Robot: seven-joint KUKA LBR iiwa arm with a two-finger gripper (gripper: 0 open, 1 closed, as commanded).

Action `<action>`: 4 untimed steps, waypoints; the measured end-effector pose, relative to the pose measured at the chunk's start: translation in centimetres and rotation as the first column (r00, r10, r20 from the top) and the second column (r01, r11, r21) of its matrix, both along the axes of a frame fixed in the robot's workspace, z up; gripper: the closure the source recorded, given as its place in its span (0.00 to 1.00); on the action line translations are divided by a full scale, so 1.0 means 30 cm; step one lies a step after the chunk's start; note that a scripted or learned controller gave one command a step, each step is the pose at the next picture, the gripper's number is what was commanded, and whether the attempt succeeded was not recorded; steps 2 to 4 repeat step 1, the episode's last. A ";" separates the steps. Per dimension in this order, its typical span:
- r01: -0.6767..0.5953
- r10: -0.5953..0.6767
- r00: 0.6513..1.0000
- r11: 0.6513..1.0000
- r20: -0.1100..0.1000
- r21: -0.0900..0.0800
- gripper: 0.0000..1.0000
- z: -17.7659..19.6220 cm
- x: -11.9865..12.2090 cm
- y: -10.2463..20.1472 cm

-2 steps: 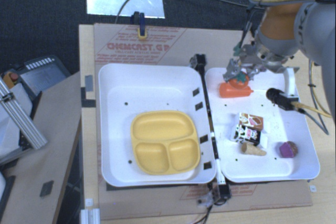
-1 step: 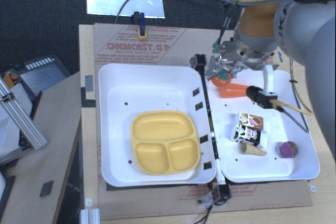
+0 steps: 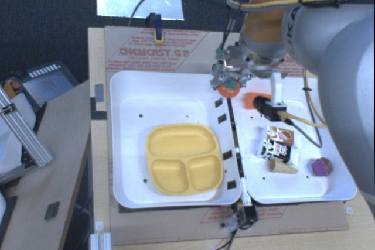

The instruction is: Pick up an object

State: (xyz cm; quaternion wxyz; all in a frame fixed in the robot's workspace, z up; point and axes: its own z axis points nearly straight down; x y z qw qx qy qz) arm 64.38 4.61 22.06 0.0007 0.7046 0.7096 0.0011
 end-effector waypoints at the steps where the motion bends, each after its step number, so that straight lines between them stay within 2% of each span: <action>1: -0.001 0.001 1.000 1.000 0.000 0.001 1.00 -0.009 -0.002 0.205; 4: -0.001 0.001 1.000 1.000 0.000 0.001 1.00 -0.009 -0.002 0.205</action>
